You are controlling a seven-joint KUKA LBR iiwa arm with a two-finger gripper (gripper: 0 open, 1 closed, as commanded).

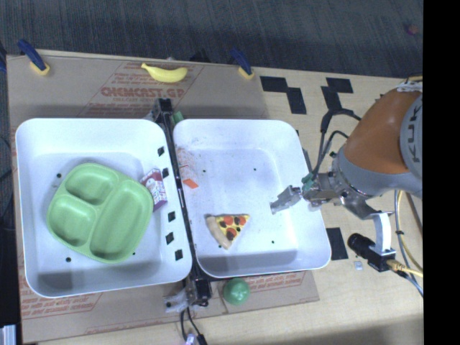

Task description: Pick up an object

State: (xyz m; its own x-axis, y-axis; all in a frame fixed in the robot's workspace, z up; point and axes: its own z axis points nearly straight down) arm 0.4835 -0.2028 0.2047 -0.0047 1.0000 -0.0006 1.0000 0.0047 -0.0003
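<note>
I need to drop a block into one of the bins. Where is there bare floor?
Right bin: its upper half is bare, above the pizza slice and the claw. Left bin: crowded, since the green plate and a small packet fill its middle, leaving only the margin near its walls.

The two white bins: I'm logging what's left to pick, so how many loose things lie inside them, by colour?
Green: 1, the divided plate in the left bin
Dark red and white: 1, the small packet beside the plate
Orange: 1, the small chip in the right bin
Yellow with red: 1, the pizza slice
Total: 4
</note>
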